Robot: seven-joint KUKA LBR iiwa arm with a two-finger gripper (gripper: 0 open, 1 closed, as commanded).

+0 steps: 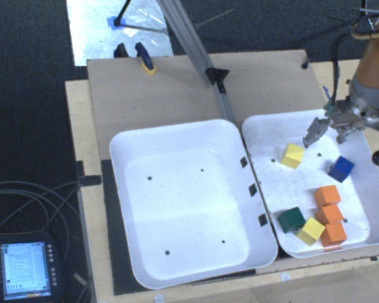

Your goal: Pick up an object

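No legible text anywhere; pendant screen (19, 268) at lower left shows lines too small to read.

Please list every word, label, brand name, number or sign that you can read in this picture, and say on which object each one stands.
No text can be read in this picture.
The handheld control pendant at the lower left has a lit screen with lines on it, but they are too small and blurred to read.
The coloured blocks, for example the blue block and the green block, show no visible markings.
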